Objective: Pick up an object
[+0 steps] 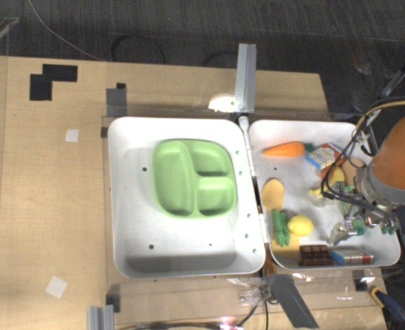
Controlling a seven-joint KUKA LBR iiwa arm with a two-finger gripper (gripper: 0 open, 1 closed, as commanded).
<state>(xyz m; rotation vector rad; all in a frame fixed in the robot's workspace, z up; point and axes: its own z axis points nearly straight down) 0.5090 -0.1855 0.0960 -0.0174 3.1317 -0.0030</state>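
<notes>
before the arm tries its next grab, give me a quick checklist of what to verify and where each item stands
1. Gripper is over the right bin, the one with the items: ok.
2. Something is already held: cannot tell, cables and the wrist hide the tips.
3. Targets are in reach: ok, a lemon, a carrot, a chocolate bar and a marker lie in that bin.
4. Room around the nearest target: not ok, the marker and chocolate bar sit against the bin's front wall.
5. Left bin is clear for a drop: not ok, a green divided plate takes its middle.
</notes>
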